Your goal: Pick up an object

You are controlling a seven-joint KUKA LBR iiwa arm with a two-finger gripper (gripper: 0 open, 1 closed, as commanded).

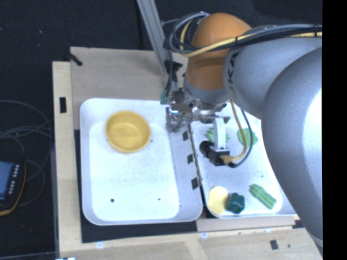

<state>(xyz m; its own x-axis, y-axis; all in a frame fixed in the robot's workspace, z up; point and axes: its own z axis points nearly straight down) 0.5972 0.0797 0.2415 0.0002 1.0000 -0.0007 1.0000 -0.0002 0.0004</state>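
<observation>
My gripper [174,117] hangs over the ridge between the two bins; I cannot tell how it is set. A yellow bowl [128,131] lies in the left bin [135,199]. The right bin [255,167] holds a pale yellow disc [217,197], a dark green piece [236,203] and a light green piece [263,195].

- Bowl [128,131]: plain yellow, in the left white bin [97,199].
- Right bin [271,169]: white.
- Arm [282,80]: grey, with an orange band [217,31] above the wrist.
- Round pale-yellow object [217,198].
- Dark teal-green object [236,203] touching it.
- Bright green elongated object [263,195].
- Bench [119,72]: light tan wood.
- Floor [32,26]: black.
</observation>
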